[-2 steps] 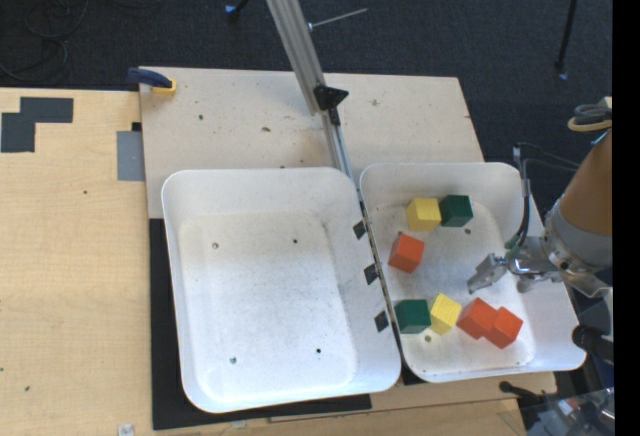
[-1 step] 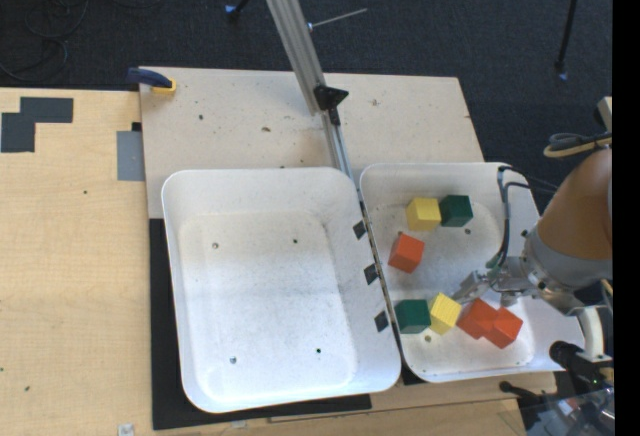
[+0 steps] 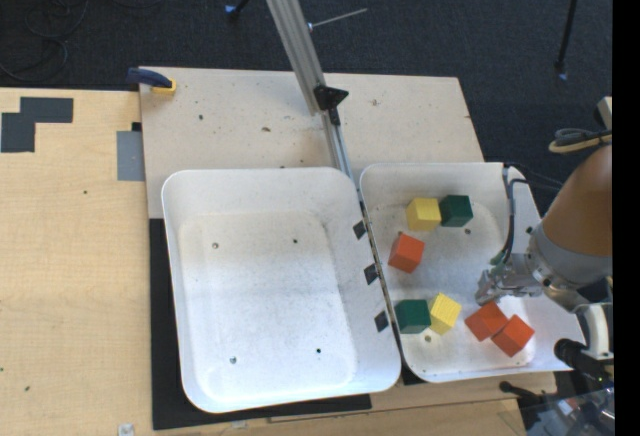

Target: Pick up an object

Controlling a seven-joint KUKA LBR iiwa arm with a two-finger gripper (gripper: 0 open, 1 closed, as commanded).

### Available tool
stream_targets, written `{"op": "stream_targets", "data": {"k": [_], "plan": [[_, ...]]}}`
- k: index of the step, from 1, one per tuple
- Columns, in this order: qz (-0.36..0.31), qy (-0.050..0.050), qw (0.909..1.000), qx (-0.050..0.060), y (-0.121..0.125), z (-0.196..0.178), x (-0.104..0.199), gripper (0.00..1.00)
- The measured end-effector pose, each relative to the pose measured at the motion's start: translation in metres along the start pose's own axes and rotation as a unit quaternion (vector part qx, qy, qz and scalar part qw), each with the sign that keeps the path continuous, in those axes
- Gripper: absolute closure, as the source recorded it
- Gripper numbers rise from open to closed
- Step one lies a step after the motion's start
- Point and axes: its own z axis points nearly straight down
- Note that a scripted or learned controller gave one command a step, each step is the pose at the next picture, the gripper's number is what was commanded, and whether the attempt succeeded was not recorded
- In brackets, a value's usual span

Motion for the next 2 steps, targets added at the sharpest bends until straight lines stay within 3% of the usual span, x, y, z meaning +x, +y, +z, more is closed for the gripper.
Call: {"op": "stream_targets", "data": {"k": [2], "plan": [[-0.005,-0.001,1.0,-0.003,-0.004,-0.097,0.007,1.0]]}}
